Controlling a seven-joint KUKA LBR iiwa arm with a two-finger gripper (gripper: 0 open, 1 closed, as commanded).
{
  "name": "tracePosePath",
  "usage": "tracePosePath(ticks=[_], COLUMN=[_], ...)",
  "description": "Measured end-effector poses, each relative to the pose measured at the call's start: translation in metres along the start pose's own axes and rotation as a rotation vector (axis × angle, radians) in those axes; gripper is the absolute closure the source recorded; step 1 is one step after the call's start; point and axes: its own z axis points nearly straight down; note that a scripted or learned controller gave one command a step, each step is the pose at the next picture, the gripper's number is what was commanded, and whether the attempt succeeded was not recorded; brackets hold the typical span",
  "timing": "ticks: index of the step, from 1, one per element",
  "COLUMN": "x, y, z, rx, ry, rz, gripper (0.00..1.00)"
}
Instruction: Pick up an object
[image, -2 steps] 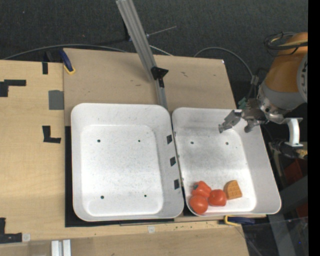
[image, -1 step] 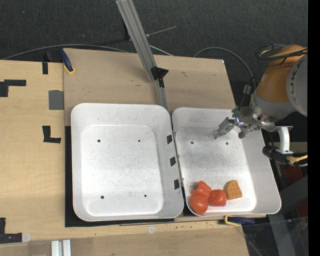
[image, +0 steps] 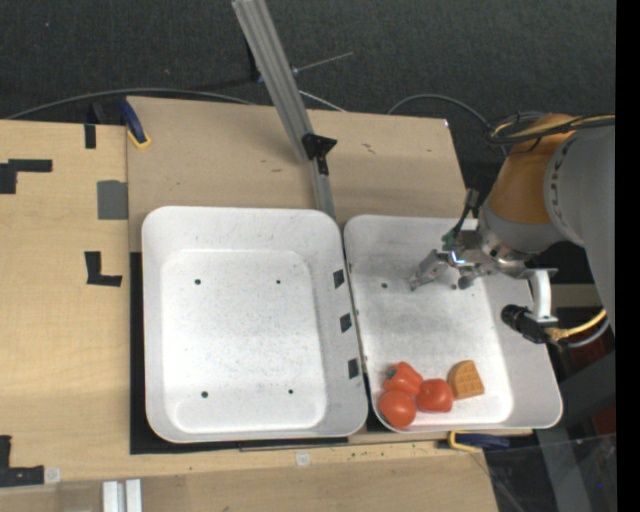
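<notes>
Arm (image: 560, 190): we are watching it reach in from three o'clock, its orange band sitting above the wrist, the wrist hanging over the right bin's upper half.

Gripper (image: 440, 268): we are seeing it pointing toward nine o'clock, low over the bin floor, at about one o'clock from the bin's middle.

Claw state: we are reading the two fingers as spread apart, with bare white floor showing between them, so nothing is being gripped.

Right bin (image: 420, 320): it is holding all the objects, bunched into its six o'clock end near the front wall.

Red pieces (image: 408, 392): we are counting what look like three rounded red shapes touching one another, at six o'clock from the gripper and well apart from it.

Tan block (image: 465, 380): it is sitting just beside the red pieces, on their three o'clock side, seemingly touching the nearest one.

Left bin (image: 240, 320): it is lying at nine o'clock of the right bin, the two rims meeting along the middle.

Why so placed: we are judging that the open fingers are set for a descent, yet they are aimed at bare floor.

Task progress: nothing is lifted yet; we are expecting the gripper to need a shift toward six o'clock before closing on anything.

Risk: the clustered pieces may be nudging each other aside under the fingers.
</notes>
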Motion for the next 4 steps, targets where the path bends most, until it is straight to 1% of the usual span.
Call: tracePosePath(ticks=[1,3,4], x=[0.000,0.001,0.001], y=[0.001,-0.007,-0.007], z=[-0.013,-0.100,-0.122], rx=[-0.004,-0.009,-0.008], ry=[-0.001,-0.001,-0.001], rz=[-0.001,0.001,0.001], gripper=[1.00,1.00,1.00])
